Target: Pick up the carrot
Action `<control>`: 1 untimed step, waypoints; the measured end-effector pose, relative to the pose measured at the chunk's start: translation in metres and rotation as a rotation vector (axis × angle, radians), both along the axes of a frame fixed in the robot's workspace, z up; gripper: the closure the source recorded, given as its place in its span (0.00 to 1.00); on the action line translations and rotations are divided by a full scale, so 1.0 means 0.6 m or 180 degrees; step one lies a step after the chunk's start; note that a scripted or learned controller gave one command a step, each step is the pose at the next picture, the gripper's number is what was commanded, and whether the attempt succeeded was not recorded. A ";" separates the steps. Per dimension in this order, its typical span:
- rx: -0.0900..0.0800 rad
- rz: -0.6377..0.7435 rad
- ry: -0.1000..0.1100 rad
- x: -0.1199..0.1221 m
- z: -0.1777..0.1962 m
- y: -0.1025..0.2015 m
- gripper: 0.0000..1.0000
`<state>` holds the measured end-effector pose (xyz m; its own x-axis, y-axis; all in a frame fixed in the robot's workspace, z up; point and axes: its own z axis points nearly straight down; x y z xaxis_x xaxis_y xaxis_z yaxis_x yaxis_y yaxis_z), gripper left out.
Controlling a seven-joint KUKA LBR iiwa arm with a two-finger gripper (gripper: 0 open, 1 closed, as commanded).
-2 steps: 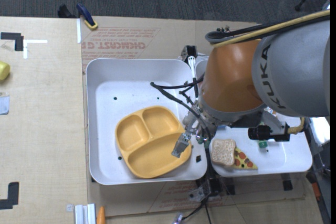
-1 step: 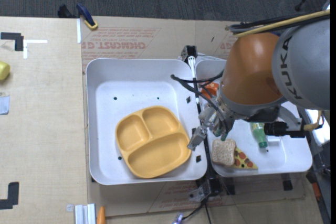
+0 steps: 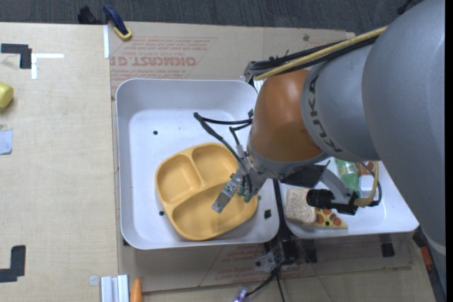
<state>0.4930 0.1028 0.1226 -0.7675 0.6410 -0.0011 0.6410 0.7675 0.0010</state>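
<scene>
My gripper [image 3: 232, 194] hangs low over the right part of a yellow divided plate [image 3: 185, 187] that lies in the left bin [image 3: 134, 152]. Nothing shows in its grasp. In the right bin [image 3: 396, 219], an orange and green thing [image 3: 357, 172] peeks out from under the arm; it may be the carrot, but most of it is hidden. The grey arm with its orange band [image 3: 283, 124] covers the gap between the bins and much of the right bin.
A toy pizza slice [image 3: 329, 219] and a pale bread-like block [image 3: 299, 206] lie at the front of the right bin. A yellow object [image 3: 4, 95] sits at the far left of the bench. A blue clamp [image 3: 117, 22] sits behind the left bin.
</scene>
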 end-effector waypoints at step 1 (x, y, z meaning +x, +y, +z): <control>0.0000 0.0006 -0.0006 0.003 0.015 0.000 1.00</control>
